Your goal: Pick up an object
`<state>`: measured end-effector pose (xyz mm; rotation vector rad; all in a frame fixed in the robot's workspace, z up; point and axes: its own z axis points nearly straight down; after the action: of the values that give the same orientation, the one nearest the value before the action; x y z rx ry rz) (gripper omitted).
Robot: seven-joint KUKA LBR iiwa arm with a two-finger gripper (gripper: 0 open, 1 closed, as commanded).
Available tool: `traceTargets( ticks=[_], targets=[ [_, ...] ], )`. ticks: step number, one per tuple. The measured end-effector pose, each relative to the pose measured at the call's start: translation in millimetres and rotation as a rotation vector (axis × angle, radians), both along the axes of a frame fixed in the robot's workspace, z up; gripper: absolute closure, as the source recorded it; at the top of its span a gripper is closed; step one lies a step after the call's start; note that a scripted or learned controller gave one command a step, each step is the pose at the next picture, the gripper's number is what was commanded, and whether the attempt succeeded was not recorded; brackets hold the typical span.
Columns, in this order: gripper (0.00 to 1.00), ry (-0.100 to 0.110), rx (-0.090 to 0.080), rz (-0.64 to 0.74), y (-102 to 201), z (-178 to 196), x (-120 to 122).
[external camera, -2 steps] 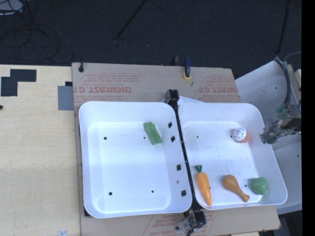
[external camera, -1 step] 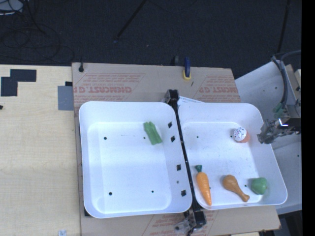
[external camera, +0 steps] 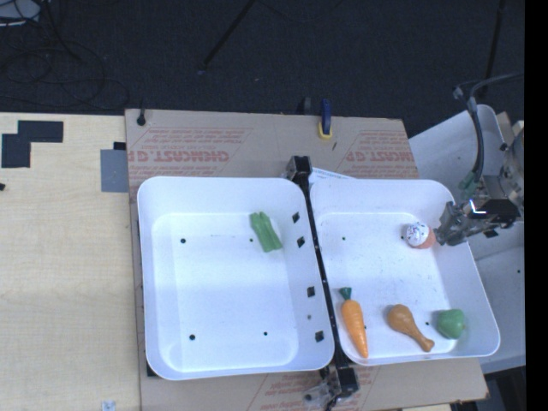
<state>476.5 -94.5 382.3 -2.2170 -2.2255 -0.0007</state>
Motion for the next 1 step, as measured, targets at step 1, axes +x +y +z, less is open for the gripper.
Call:
traceTargets(
  ticks=[1],
  targets=[
    [1.00,0.007,0.001,0.001,43.8,-36.2,26.4]
  ],
)
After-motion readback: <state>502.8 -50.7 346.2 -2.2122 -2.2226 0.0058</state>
